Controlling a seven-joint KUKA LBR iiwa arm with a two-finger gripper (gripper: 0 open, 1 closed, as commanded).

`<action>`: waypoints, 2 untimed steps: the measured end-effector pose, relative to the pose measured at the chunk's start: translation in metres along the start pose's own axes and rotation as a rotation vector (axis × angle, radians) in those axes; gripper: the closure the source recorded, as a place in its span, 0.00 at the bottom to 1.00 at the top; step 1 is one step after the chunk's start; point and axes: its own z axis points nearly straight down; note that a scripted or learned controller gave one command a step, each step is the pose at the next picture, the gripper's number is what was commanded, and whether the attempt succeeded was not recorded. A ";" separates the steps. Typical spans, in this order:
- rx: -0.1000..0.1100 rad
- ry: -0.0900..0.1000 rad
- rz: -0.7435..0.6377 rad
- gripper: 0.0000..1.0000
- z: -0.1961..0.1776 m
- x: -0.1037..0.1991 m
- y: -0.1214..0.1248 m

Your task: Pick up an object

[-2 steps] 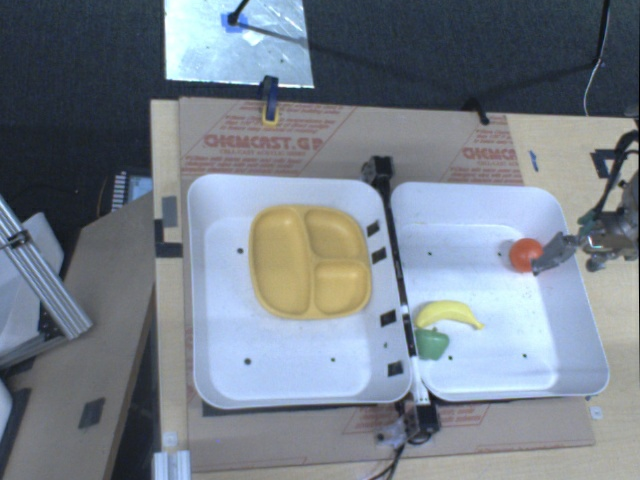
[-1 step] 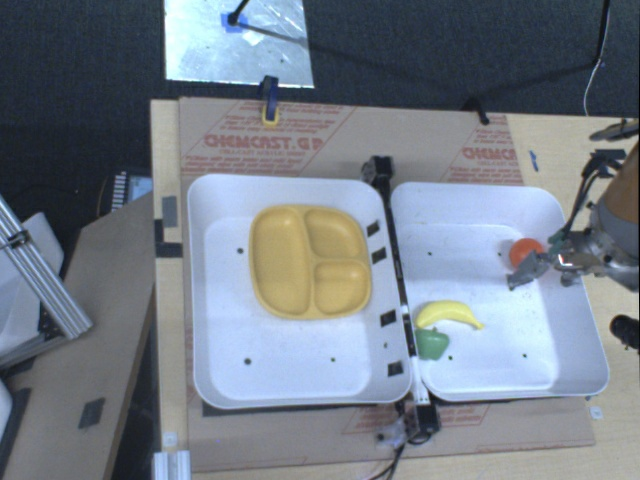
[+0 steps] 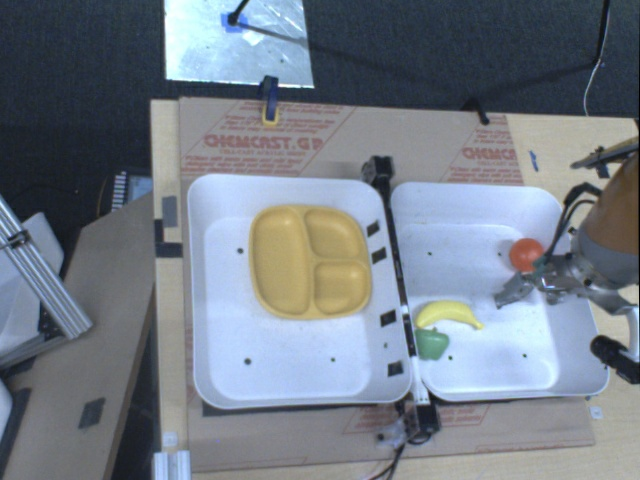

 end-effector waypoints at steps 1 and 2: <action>0.000 0.000 0.000 0.00 0.038 0.000 0.000; -0.005 -0.002 0.000 1.00 0.025 0.000 0.002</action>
